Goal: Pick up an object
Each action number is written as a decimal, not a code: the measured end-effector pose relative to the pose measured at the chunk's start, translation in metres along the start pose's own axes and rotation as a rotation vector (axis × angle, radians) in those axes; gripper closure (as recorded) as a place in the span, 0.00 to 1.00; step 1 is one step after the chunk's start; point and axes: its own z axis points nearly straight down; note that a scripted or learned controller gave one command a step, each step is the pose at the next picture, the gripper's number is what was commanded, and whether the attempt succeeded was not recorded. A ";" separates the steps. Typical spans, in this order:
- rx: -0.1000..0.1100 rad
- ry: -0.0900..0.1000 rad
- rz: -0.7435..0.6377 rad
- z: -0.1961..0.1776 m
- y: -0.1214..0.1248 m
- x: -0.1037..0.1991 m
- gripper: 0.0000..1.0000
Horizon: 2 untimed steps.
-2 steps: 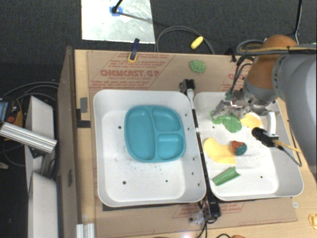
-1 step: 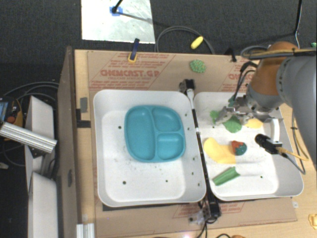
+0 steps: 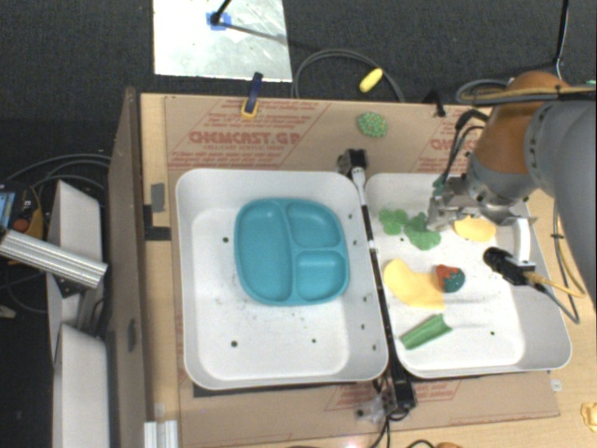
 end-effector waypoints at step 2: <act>0.007 0.003 0.003 0.013 -0.033 0.018 0.00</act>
